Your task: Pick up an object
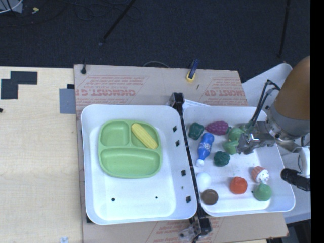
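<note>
Dark carpet is showing behind the tabletop [35, 135], where two white bins are sitting side by side. A green divided plate [130, 158] holding a corn cob [144, 135] is lying in the left bin [131, 206]. The end effector [246, 145] is reaching into the right bin [283, 199] among small toys, just beside a light green object [234, 134] and near a blue bottle [204, 147]; I cannot tell how it is set.

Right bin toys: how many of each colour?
Green: 5, for example one
Purple: 1
Blue bottle: 1
Orange: 1
Brown: 1
White: 1
Red-and-white: 1
Total: 11
</note>
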### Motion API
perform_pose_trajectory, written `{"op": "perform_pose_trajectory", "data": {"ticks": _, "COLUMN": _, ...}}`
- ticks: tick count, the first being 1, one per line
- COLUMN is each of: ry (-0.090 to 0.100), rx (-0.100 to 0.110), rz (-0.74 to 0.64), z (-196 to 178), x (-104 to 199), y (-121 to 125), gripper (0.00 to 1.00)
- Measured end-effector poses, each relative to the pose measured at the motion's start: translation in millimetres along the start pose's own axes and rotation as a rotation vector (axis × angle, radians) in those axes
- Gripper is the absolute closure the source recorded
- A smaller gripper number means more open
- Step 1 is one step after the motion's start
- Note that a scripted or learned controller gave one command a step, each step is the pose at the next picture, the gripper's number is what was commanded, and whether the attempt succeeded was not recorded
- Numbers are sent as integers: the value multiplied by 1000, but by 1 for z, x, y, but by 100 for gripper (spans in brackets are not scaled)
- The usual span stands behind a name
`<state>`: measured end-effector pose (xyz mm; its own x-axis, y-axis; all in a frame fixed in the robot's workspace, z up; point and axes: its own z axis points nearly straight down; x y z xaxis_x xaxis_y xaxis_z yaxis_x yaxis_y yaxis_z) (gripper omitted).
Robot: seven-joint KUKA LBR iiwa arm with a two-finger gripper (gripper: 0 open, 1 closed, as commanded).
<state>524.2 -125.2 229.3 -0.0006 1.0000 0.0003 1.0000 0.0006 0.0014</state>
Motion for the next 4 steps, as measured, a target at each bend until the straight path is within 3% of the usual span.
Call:
{"op": "perform_pose_trajectory", "data": {"ticks": 2, "ry": 2, "rx": 5, "rz": -3, "z": -14, "x": 96, "y": -14, "gripper": 100}}
{"op": "perform_pose_trajectory", "data": {"ticks": 4, "ry": 1, "rx": 8, "rz": -4, "z": 10, "x": 195, "y": -30, "gripper": 100}}
